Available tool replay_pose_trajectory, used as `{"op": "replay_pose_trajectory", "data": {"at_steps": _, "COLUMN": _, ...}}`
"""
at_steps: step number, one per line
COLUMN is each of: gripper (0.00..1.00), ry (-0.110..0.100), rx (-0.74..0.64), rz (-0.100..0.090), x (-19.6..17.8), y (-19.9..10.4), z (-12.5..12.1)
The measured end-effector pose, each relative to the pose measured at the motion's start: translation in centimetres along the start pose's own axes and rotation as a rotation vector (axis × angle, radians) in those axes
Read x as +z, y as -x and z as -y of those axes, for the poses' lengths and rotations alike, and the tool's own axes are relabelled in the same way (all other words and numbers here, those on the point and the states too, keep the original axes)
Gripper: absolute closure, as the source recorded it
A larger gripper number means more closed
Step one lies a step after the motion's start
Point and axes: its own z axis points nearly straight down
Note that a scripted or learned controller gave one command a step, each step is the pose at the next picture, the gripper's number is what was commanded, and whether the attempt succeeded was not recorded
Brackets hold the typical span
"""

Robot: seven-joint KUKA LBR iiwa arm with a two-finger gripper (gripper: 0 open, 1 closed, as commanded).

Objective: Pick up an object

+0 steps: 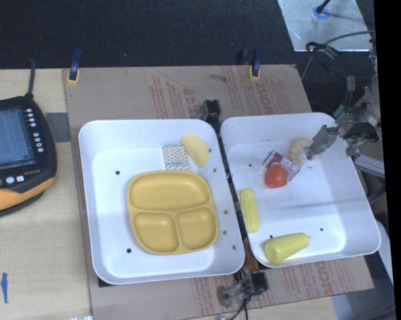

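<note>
Hovering gripper (309,153), red lettering (264,93) unreadable

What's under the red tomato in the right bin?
The tomato rests partly on a red-and-white packet, whose corners stick out above and to its right. How much of the packet lies beneath the tomato is hidden.

Hand (314,148) beside beige lump (299,146), right bin (340,201).

Count: two white bins (97,197); one yellow divided tray (171,210) (three compartments); one corn cob (249,209); one tomato (275,176); one yellow bottle (286,246); two blue clamps (73,68).
</note>
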Motion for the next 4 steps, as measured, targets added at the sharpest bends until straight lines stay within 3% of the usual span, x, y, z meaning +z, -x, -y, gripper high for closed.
{"op": "replay_pose_trajectory", "data": {"at_steps": 1, "gripper": 0.0, "ry": -0.002, "rx": -0.002, "rz": 0.001, "x": 13.4, "y": -1.7, "z": -6.5}}
{"op": "replay_pose_trajectory", "data": {"at_steps": 2, "gripper": 0.0, "ry": 0.007, "rx": -0.001, "rz": 0.005, "x": 17.7, "y": -2.2, "z": -5.0}}
{"op": "replay_pose_trajectory", "data": {"at_steps": 3, "gripper": 1.0, "ry": 0.007, "rx": -0.003, "rz": 0.008, "x": 16.6, "y": -2.0, "z": -5.0}}
{"op": "replay_pose_trajectory", "data": {"at_steps": 4, "gripper": 1.0, "ry": 0.012, "rx": 0.002, "rz": 0.002, "x": 17.5, "y": 3.5, "z": -6.8}}
